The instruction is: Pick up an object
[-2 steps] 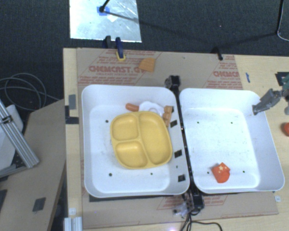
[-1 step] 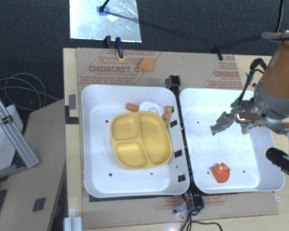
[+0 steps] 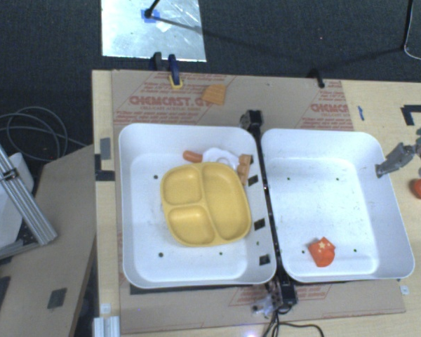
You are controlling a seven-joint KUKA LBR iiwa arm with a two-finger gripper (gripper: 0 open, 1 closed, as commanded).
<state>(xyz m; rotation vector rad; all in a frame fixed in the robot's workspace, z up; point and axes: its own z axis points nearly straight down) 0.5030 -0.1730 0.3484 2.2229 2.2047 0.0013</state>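
- Where the gripper (image 3: 396, 159) hangs over the right bin's (image 3: 323, 188) right rim, you cannot tell whether it is spread or closed.
- Near that bin's front wall lies an orange object (image 3: 322, 252), well apart from the gripper.
- Your left bin (image 3: 140, 209) holds a yellow divided plate (image 3: 205, 206).
- Behind the plate sit a small orange piece (image 3: 192, 156) and a tan block (image 3: 245, 164).

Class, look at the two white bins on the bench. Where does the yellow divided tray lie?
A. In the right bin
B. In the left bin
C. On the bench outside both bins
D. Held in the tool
B: the yellow divided tray lies flat on the floor of the left bin, while the right bin holds a small orange object near its front.
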